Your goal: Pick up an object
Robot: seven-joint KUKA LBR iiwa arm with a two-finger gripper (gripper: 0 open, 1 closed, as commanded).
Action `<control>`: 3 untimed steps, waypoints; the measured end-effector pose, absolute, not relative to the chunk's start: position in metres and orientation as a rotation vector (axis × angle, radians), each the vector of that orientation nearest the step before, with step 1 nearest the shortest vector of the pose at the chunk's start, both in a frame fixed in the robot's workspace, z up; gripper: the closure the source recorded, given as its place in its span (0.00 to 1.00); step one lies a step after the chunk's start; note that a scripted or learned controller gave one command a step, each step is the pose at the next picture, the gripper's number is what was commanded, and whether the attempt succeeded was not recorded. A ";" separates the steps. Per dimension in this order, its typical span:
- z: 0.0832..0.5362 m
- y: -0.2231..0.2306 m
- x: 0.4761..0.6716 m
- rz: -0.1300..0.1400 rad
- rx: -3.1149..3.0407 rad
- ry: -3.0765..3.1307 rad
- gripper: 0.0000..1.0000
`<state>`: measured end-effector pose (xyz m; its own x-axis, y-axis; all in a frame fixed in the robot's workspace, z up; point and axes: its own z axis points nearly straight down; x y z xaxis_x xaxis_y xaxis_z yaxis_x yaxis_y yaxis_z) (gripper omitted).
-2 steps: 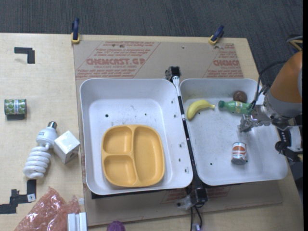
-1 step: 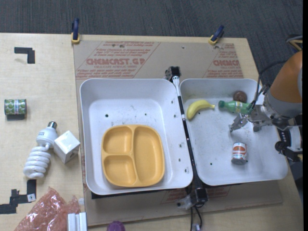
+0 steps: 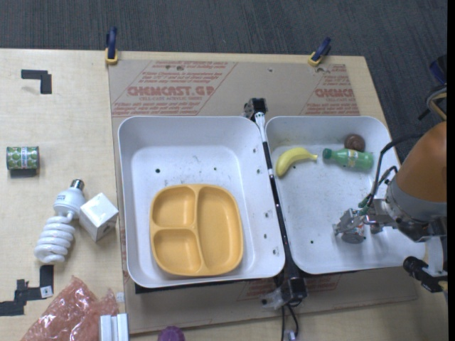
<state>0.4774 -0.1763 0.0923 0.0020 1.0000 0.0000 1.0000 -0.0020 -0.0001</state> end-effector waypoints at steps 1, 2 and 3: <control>0.102 -0.177 0.479 -0.002 -2.228 -2.219 1.00; 0.149 -0.095 0.478 -0.001 -2.222 -2.222 1.00; 0.192 -0.041 0.479 -0.001 -2.222 -2.223 1.00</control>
